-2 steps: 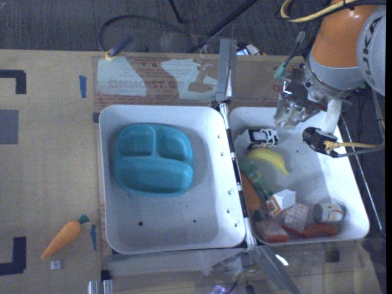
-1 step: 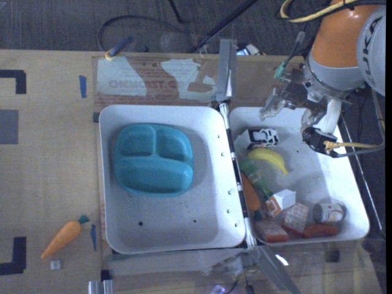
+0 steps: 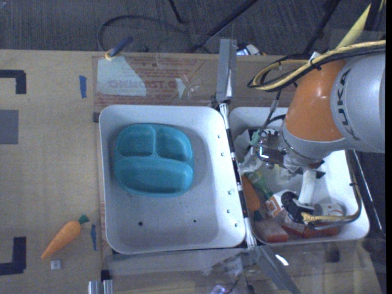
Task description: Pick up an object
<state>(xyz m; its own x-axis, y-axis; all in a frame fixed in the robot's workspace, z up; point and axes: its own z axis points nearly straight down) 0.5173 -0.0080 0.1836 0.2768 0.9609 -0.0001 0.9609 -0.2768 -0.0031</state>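
The gripper [image 3: 262, 155] is low over the far-left part of the right bin [image 3: 360, 219], beneath the grey arm [image 3: 361, 103] and its orange band [image 3: 312, 109]; whether it is spread or pressed together cannot be told from here. Near it lie cluttered small objects [image 3: 288, 216], among them an orange piece [image 3: 250, 192] against the bin's left wall and a red item [image 3: 306, 230] at the near side. The left bin [image 3: 177, 225] holds a blue divided tray [image 3: 153, 158] in its far half. A toy carrot [image 3: 61, 238] rests on the bench [image 3: 43, 176], well to the left.
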